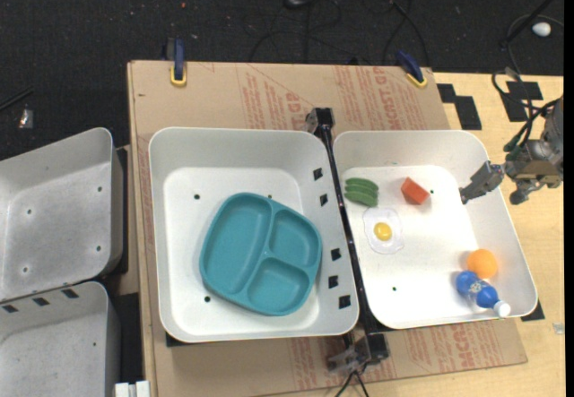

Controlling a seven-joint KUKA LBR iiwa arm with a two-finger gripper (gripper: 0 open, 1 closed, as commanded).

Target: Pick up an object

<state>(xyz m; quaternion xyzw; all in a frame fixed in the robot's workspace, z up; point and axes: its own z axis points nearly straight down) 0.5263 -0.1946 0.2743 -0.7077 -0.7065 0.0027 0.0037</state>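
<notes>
Gripper at right bin's right rim, fingers spread, nothing btwn them. Nearest pick: red block, mid-bin near green veg. Prob light, rigid; pinch across flat sides.

I am watching the left bin and the right bin sitting side by side on a cardboard sheet. A left clamp and a right clamp are pinning its far edge. White perforated panels are lying at left, and cables are trailing over the dark floor.
</notes>
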